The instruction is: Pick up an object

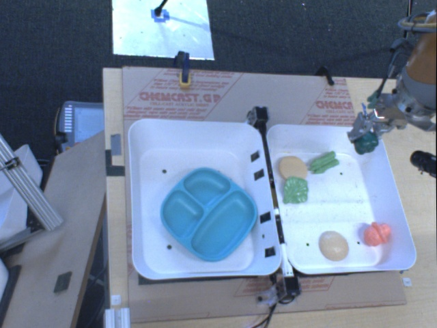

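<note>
Two white bins are sitting side by side on the worktop (113, 183); the gripper (366, 137) is hovering at the right bin's (403, 251) far right corner, clamping a dark teal object (367, 143).

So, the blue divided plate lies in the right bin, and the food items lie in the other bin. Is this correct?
Not quite. The camera view shows the blue divided plate in the left bin, not the right one. The food items, such as the green leafy piece and the orange piece, lie in the right bin.
</note>
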`<state>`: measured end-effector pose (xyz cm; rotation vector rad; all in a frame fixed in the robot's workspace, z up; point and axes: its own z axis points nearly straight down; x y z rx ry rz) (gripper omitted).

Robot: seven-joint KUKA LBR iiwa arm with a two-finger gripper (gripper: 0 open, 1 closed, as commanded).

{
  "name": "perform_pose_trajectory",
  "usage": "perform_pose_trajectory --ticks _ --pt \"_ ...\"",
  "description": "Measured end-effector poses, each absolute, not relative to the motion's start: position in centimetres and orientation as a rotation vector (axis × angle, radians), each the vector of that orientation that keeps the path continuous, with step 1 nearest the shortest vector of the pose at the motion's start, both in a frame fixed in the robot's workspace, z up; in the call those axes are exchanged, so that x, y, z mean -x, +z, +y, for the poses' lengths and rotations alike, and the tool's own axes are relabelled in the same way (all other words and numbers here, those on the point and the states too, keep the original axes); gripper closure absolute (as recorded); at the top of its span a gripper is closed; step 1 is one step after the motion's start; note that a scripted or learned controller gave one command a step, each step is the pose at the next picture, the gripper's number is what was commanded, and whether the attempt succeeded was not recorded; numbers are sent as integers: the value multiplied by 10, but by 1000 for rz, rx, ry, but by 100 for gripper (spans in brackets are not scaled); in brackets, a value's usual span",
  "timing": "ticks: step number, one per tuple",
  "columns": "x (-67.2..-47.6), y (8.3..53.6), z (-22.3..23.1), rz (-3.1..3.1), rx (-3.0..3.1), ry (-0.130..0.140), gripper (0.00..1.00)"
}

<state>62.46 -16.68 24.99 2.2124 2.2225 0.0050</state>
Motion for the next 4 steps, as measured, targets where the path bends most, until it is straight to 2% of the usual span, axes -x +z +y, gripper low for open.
perform_pose_trajectory --ticks 2,4 --pt "-628 257 -61 2231 -2211 3 100" --pt "-657 235 55 2232 -2210 4 100"
